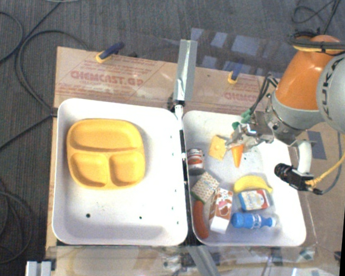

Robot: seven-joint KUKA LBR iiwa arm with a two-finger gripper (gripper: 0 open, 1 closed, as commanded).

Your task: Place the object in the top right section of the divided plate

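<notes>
The yellow divided plate (105, 152) lies in the left bin (116, 220), with one wide section at the top and two smaller ones below. My gripper (243, 139) hangs over the upper part of the right bin (294, 234). An orange toy carrot (237, 154) sits directly under its tip, wide end up against the gripper and point facing the front. The gripper's body hides the contact, so a grasp cannot be made out.
The right bin also holds a yellow cheese wedge (217, 148), a banana (253, 183), a small jar (195, 159), a checkered packet (205, 184), a red sausage (198, 220), a carton (221, 209), a blue can (254, 200) and a blue bottle (253, 221).
</notes>
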